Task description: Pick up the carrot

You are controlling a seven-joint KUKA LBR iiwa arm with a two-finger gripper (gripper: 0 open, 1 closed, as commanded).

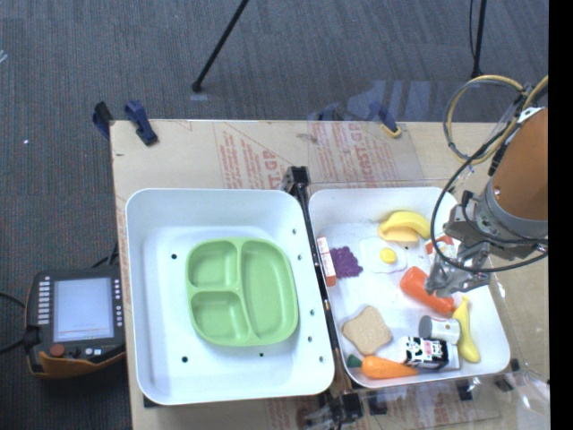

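Note:
The carrot point(390, 367), orange with a small green top at its left end, lies along the front edge of the right bin point(345, 206). My gripper point(442, 282) hangs lower-right of the bin's middle, well above and to the right of the carrot in the view. It sits right over the right end of an orange-red oblong toy point(419, 288). The wrist and cables hide the fingertips, and nothing shows between them. A black-and-white milk carton point(428, 350) lies just right of the carrot.
The right bin also holds a banana point(405, 226), a fried egg point(383, 256), purple grapes point(346, 262), a bread slice point(367, 331) and a yellow piece point(465, 331). A green divided plate point(242, 292) lies in the left bin point(148, 240). A control pendant point(76, 316) sits off the bench at the left.

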